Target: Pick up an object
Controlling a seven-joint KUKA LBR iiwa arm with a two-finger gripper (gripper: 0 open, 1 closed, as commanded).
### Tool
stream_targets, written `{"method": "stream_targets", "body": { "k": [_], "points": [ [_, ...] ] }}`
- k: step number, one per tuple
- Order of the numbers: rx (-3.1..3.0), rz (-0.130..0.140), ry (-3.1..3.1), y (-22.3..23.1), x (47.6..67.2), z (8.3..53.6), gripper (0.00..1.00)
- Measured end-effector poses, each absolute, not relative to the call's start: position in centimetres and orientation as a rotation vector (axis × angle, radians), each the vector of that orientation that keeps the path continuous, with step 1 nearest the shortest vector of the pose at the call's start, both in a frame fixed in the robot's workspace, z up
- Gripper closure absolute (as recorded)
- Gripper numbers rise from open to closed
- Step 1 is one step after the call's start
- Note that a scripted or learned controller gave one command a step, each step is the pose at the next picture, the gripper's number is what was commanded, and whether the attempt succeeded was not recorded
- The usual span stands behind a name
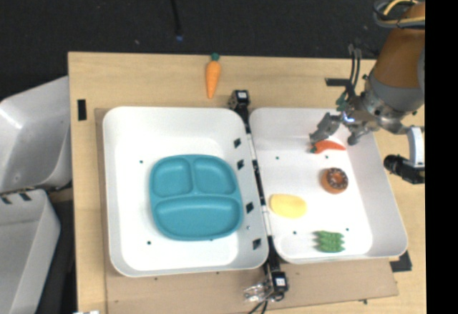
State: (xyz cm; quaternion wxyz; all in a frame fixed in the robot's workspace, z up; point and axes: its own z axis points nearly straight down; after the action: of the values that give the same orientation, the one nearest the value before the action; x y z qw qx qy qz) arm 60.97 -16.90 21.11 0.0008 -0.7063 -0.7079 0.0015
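Observation:
In the right bin (379, 230) a small red-orange object (330, 146) lies near the far side. My gripper (336, 135) hangs just over it, open, with one finger (319, 135) to the object's left and the other above its right end. Nothing is held between the fingers. Nearer the front of the same bin are a round brown object (335, 179), a yellow lemon-shaped piece (288, 205) and a green leafy piece (329, 241).
A blue divided plate (195, 196) sits in the left bin (122, 241). An orange toy carrot (212, 76) lies on the wooden bench behind the bins. A black clip (239, 99) stands at the far end of the seam between the bins.

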Motion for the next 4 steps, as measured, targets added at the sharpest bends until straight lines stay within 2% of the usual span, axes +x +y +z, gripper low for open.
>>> {"method": "stream_targets", "body": {
  "k": [2, 3, 4],
  "points": [
    [-2.220, 0.005, -2.222, -16.6, 61.6, 11.9, 0.00],
    [-2.225, -0.002, -2.226, -16.7, 61.8, 13.3, 1.00],
    [-2.222, -0.004, -2.228, -16.5, 61.7, 17.8, 1.00]
  ]
}}
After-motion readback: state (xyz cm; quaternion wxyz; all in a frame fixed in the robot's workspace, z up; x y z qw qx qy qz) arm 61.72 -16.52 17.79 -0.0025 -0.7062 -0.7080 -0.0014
